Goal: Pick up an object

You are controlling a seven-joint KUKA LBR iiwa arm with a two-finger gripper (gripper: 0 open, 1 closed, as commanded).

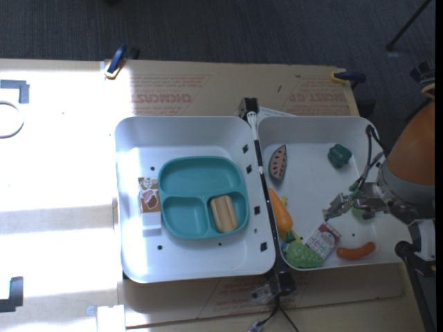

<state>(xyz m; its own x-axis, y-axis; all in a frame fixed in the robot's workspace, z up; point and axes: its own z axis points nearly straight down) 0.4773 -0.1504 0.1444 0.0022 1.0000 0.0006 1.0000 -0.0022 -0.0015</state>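
Nearest, a sausage lies at the right bin's near edge. Just above it hangs the gripper, jaws spread, holding nothing. Approach step, I judge; next it must descend and close.

We count two white bins: the left bin and the right bin. We count one teal divided tray, one bread roll, one watermelon slice, one carrot, one sausage, one lettuce head, one red-and-white packet, one dark green block
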